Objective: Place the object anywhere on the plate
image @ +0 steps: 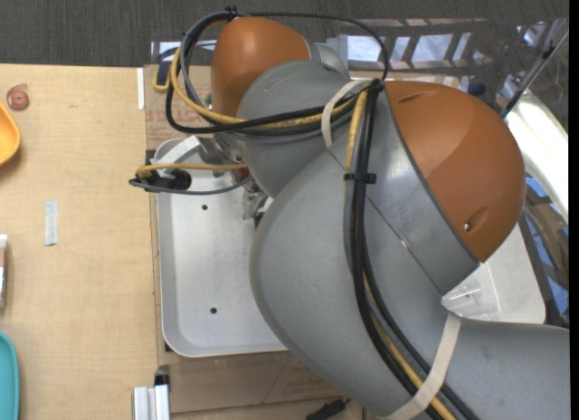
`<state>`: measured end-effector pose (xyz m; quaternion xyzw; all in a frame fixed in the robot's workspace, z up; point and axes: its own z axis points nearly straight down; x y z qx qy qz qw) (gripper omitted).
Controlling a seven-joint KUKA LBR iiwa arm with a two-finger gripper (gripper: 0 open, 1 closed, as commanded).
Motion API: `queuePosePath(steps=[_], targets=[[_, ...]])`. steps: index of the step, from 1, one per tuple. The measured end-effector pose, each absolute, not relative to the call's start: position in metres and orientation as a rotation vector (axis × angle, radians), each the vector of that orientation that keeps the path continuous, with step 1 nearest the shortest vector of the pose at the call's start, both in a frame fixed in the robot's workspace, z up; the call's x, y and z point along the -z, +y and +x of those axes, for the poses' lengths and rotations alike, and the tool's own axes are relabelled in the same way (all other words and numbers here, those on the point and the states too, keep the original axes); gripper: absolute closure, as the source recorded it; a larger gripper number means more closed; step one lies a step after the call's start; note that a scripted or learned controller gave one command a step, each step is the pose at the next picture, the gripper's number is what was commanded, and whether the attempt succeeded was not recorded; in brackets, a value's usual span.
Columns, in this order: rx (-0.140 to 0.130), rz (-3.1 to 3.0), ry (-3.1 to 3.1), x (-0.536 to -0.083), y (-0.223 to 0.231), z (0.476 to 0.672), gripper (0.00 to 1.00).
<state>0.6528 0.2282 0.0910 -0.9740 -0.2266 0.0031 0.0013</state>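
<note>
A: Camera view is mostly covered by the arm (380,255), which stands over the white bin (194,319). Where is the object?

B: I cannot tell. Any object or plate would lie under the arm, right of the bin's bare left part.

A: And the gripper (251,203)?

B: Barely visible beside the bin's upper part; its state is unclear. I judge nothing is placed yet.

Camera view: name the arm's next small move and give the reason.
Probably a short lift straight up from the white bin. The arm leans over the bin and covers most of it, and its wrist hides whatever lies below, so no plate or object can be made out. Rising a little would likely uncover the bin floor before any placing.
</note>
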Motion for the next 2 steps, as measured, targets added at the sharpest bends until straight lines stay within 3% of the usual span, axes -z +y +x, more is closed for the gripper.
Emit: queuePosePath(steps=[1,2], targets=[[-0.007,-2.954,-1.075,-0.124,0.228,0.649,0.00],[-0.007,-3.028,-0.843,-0.091,0.226,0.574,0.00]])
